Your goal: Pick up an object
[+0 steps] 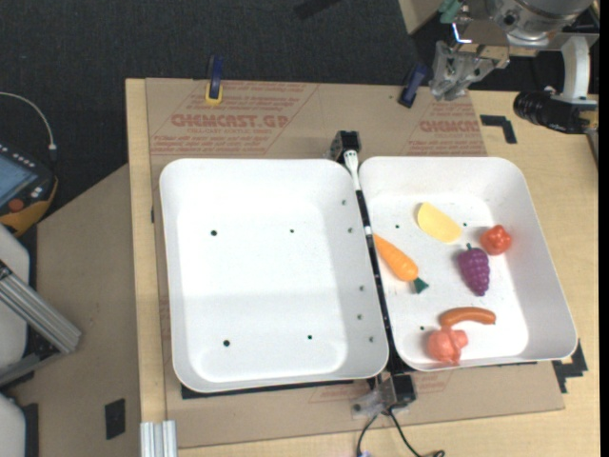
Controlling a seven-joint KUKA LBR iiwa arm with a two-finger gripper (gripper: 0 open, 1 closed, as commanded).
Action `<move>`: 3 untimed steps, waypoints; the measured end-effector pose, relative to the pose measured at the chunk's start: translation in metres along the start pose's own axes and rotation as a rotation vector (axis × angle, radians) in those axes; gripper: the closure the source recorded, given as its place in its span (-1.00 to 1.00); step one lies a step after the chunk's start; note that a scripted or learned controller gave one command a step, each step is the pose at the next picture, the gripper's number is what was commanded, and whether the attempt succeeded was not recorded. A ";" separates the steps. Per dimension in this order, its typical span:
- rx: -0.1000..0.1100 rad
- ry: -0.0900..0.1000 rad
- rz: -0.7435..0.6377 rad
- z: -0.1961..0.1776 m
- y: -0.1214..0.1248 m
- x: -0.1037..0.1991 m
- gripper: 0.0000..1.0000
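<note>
Knobbly pink toy [446, 345], glossy plastic

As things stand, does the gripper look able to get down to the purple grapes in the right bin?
Probably yes. The gripper sits beyond the right bin, and the purple grapes lie uncovered, apart from the red piece.

Right bin [533, 208] holds six toy foods, all lying loose. Carrot [397, 259] by the left wall, tip pointing up-left. Yellow lemon slice [438, 222] near top centre. Red tomato [495, 240] to its right. Purple grapes [475, 268] just below the tomato. Orange-red chili [467, 317] lower down, touching the pink lumpy piece [445, 345] at the bottom edge.
</note>
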State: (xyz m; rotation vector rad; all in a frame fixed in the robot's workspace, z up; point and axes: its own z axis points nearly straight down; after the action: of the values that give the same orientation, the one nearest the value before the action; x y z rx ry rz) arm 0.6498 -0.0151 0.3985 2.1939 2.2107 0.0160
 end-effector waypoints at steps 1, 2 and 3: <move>-0.004 -0.002 -0.001 -0.011 0.001 0.000 1.00; -0.008 -0.003 -0.001 -0.022 0.002 0.000 1.00; -0.011 -0.004 -0.002 -0.032 0.003 0.000 1.00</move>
State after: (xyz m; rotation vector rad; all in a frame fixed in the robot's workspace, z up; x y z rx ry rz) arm 0.6516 -0.0142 0.4307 2.1838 2.2051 0.0234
